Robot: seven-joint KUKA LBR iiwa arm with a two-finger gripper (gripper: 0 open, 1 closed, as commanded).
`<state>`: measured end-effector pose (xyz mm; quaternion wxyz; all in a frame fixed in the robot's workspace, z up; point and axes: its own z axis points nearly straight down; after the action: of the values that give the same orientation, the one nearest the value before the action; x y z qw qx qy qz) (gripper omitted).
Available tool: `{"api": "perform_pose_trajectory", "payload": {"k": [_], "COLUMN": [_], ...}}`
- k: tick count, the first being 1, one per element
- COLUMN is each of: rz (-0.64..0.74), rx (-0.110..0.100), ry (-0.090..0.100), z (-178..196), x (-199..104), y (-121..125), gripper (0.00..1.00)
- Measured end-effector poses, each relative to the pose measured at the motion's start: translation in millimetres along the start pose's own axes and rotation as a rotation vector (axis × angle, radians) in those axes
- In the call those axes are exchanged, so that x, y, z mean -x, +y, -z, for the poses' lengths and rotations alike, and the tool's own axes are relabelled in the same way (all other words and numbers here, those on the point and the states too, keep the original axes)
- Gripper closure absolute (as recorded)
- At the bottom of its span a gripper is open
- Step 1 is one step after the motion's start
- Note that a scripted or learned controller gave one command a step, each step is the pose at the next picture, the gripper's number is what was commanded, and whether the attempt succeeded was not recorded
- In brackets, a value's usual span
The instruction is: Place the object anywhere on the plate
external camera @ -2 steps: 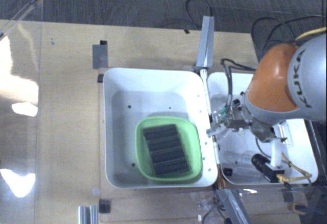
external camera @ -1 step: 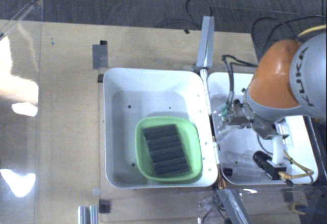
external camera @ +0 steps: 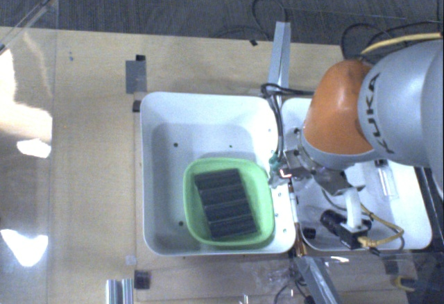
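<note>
A green square plate (external camera: 190, 188) sits in the front right part of the left white bin (external camera: 158, 150). On the plate lies a black ribbed block (external camera: 223, 205), stretched from back to front and slightly turned. My gripper (external camera: 290, 169) hangs under the orange wrist band, over the wall between the two bins and just right of the plate's back right corner. The wrist covers most of it from above. Nothing is seen held in it.
The grey arm and orange band (external camera: 336, 115) cover most of the right bin (external camera: 411, 230). A grey metal post (external camera: 279, 53) stands behind the bins. The wooden bench (external camera: 76, 178) stretches to the left, with a small grey bracket (external camera: 136, 75) near the left bin's back corner.
</note>
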<state>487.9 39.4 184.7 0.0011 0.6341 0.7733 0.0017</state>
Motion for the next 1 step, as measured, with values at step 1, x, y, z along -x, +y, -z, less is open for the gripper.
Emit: {"api": "perform_pose_trajectory", "payload": {"k": [1], "rz": [0.000], "rx": [0.000], "ry": [0.000], "z": [0.1], "x": [0.3], "y": [0.0], "gripper": [0.00]}}
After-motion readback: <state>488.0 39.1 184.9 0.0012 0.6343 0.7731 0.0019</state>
